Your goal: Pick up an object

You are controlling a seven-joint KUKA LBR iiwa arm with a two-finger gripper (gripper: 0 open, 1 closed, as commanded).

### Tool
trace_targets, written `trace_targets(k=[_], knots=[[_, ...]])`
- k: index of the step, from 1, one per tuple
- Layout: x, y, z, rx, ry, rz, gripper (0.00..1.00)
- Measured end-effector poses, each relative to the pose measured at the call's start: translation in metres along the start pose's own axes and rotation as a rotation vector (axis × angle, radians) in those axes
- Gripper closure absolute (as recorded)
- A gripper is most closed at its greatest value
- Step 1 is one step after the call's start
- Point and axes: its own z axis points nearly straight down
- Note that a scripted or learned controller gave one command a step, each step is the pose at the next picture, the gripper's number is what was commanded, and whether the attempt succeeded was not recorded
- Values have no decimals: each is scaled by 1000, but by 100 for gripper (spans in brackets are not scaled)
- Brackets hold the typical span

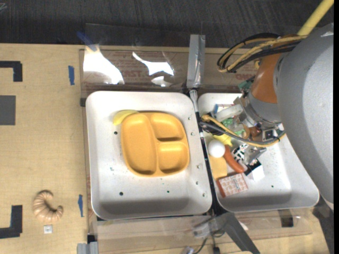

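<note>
The arm reaches down into the right bin [296, 187], and my gripper [244, 151] hangs low over a pile of small things at that bin's left side. Under and around it lie a white ball [216, 150], an orange stick-shaped item [233, 160], a yellow-orange block [218, 168] and a red-and-white printed packet [233, 184]. Yellow and green items [225, 121] sit further back, partly hidden by the wrist. The wrist covers the fingertips, so what is between them is hidden.
The left bin [100, 173] holds a yellow-orange divided tray [154, 143] with a yellow item [123, 116] poking out behind it. A tan croissant-shaped toy [47, 206] lies on the cardboard bench at the lower left. Cables [254, 46] loop above the right bin.
</note>
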Motion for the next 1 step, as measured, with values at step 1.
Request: trace_targets(k=[1], knots=[[27,26,-66,0,5,1,0]])
